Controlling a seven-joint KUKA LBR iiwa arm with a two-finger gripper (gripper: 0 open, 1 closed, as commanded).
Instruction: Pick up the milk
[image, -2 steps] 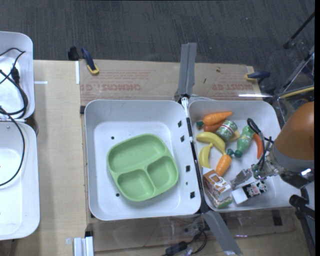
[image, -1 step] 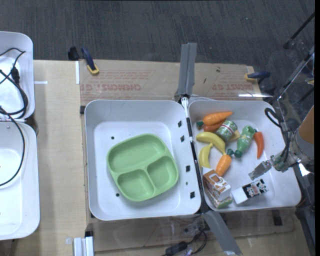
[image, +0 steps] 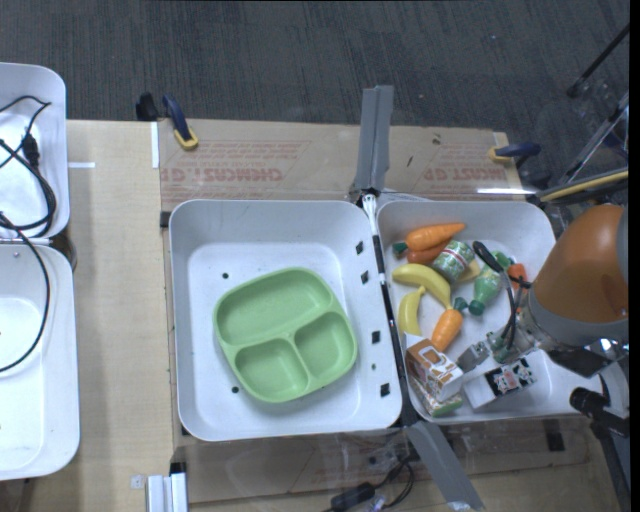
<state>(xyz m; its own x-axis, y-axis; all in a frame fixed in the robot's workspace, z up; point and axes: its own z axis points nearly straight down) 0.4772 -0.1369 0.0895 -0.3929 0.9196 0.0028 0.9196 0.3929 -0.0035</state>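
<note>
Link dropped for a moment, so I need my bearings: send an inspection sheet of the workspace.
Surface: bench with two white bins; left bin holds a green divided plate.
Job's things: milk carton lying near the right bin's front edge.
Clutter: carrots, bananas, can, orange carton.
Tool: above the milk, fingers unclear.
Cables: black loops at far left.
Surroundings: clamps on bench's far edge.

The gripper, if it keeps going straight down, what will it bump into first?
Probably the black-and-white milk carton, lying just under the gripper in the right bin. Depth is hard to judge; the orange-and-white carton lies beside it.
</note>
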